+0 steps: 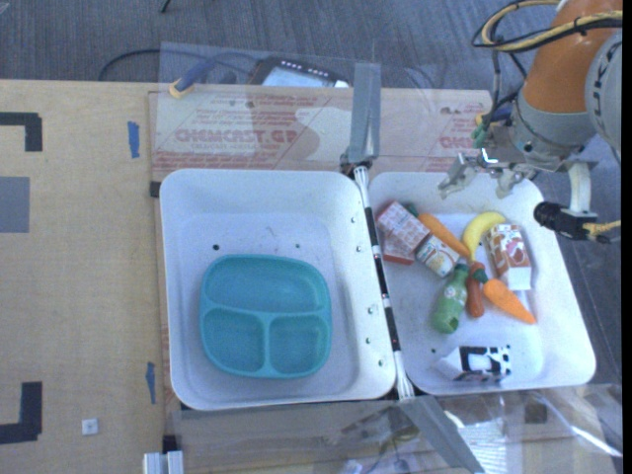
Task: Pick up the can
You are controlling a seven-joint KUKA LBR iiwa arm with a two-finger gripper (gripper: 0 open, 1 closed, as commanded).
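Note:
The can [435, 257] is a small cylinder with a pale label. It lies on its side near the middle of the right bin [563, 363], between a red and white packet [398, 231] and a green bottle [450, 302]. An orange carrot [442, 235] lies against its far side. My gripper [483, 178] hangs over the bin's far edge, up and to the right of the can and well apart from it. Its fingers are open with nothing between them.
A banana [482, 229], a red and white carton [508, 255], a second carrot [510, 303] and a black and white item [484, 360] share the right bin. A teal divided plate [265, 316] lies in the left bin [197, 205].

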